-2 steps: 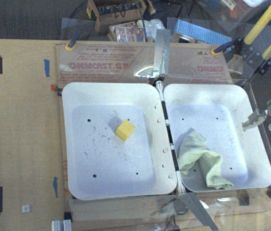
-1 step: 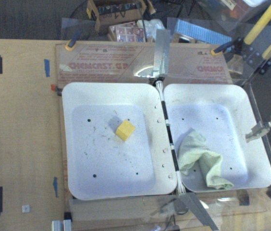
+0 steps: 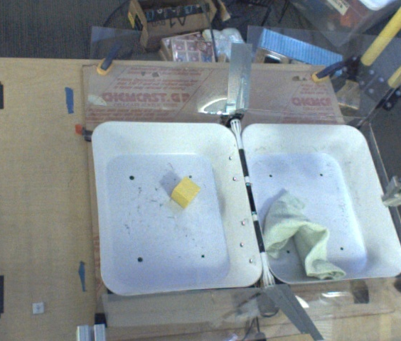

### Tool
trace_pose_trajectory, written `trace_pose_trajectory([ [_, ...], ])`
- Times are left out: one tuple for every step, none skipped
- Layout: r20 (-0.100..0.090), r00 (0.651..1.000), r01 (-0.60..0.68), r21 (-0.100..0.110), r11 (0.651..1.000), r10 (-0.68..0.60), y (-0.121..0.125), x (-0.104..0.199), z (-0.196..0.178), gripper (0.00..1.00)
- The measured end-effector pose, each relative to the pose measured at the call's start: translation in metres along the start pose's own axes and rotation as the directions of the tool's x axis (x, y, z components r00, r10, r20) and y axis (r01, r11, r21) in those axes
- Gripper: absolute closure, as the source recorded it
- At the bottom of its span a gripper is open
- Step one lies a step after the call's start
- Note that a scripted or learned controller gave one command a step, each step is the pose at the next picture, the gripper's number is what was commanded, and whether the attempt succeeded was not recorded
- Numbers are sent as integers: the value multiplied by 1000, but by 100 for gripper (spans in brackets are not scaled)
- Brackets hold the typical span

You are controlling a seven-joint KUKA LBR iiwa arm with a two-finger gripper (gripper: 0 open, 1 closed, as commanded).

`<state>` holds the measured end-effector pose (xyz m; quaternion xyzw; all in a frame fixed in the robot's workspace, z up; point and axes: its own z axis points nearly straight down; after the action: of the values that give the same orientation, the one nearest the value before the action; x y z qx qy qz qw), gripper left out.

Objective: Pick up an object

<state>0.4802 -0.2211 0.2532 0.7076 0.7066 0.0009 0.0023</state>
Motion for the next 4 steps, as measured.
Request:
trace_pose_trajectory([
  [2,895,447,-1,895,-447,1,50,-55,100],
  [4,725,689,-1,725,-689,1,6,-74,100],
  [6,438,899,0,438,-899,1,-4,-136,100],
  [7,97,995,1,97,-995,11,-3,-145,100],
])
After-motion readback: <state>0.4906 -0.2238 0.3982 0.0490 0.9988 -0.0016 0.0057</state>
